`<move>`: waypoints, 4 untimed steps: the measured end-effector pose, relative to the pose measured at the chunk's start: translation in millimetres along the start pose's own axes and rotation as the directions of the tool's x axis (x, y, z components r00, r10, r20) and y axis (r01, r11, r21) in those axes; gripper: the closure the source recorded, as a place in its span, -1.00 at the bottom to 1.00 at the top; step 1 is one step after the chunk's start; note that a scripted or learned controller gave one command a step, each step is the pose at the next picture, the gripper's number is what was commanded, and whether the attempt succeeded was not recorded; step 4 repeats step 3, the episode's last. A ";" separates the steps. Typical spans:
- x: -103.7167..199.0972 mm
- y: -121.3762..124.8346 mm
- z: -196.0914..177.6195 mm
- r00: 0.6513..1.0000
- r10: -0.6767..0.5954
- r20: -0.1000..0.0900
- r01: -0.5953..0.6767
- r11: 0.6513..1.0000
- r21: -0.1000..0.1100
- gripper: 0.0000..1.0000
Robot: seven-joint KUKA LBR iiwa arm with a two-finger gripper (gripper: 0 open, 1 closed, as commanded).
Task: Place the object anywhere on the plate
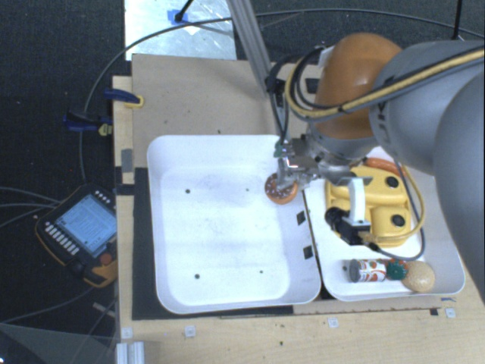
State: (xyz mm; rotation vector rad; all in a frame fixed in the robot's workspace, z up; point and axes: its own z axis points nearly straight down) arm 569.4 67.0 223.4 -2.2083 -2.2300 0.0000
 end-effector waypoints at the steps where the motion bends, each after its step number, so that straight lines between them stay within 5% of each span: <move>1: 59.3 -17.6 6.3 1.000 -0.001 0.000 0.001 1.000 -0.001 1.00; 2: 107.5 -27.6 11.1 1.000 0.000 0.000 0.000 1.000 -0.002 1.00; 3: 104.3 -26.8 10.9 1.000 0.006 0.001 -0.006 1.000 -0.002 -1.00; 4: 104.3 -26.8 10.9 1.000 0.006 0.001 -0.006 1.000 -0.002 -1.00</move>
